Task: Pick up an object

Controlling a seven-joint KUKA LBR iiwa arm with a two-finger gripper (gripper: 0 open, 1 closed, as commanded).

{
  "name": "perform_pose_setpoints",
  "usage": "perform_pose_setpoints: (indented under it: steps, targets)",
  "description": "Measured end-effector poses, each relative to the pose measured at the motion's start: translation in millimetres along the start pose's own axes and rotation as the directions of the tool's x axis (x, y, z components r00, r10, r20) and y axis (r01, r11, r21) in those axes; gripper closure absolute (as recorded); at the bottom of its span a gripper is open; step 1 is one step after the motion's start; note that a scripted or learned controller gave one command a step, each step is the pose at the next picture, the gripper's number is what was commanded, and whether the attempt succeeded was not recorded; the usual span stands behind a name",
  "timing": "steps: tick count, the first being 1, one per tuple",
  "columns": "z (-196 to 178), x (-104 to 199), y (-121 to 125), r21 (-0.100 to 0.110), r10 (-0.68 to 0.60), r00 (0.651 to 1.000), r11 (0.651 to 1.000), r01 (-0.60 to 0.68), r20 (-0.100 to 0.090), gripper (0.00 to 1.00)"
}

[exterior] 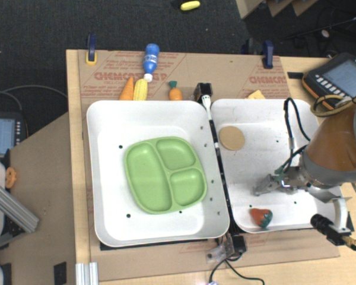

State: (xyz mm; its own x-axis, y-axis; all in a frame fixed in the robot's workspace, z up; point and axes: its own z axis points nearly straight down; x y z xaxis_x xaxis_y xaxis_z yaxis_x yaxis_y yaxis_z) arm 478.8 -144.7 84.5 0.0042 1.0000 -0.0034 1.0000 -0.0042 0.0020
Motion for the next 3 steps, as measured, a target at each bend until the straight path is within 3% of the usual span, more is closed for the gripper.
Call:
perform_pose_setpoints:
  steps: [1, 2, 3]
  targets:
    - [0.0, 55.8, -0.1, 0.005, -0.008, 1.0, 1.0, 0.008, -0.006, 0.0]
    - [0.0, 38.3, 12.7, 0.0, -0.004, 1.0, 1.0, 0.004, -0.001, 0.0]
    - [-10.9, 37.8, 13.0, -0.003, -0.003, 1.0, 1.0, 0.003, 0.001, 1.0]
